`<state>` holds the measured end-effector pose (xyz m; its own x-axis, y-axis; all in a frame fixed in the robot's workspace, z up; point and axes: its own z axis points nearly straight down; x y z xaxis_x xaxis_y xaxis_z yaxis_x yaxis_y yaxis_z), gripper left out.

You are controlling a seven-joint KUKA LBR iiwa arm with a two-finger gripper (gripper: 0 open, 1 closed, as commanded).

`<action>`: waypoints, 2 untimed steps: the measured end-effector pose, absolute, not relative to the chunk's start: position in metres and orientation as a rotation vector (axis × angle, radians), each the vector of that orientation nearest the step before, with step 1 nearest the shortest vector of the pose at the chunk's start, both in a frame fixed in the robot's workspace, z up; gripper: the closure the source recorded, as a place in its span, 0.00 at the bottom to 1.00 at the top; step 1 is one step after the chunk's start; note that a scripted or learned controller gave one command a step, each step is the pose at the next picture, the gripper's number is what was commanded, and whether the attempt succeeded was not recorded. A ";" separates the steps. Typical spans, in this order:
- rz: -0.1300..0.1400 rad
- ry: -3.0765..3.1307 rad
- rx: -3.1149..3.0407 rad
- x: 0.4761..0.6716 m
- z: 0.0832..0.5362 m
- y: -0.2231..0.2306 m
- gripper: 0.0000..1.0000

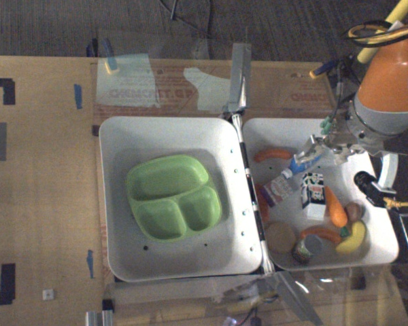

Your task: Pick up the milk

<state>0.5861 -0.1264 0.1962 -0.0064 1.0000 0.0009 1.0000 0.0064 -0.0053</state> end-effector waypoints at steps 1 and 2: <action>-0.007 -2.325 -2.118 0.526 0.085 -0.165 0.00; -0.005 -2.318 -2.128 0.526 0.093 -0.169 1.00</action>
<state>0.5259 -0.1694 0.0929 -0.0854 0.9963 -0.0019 0.9963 0.0854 0.0057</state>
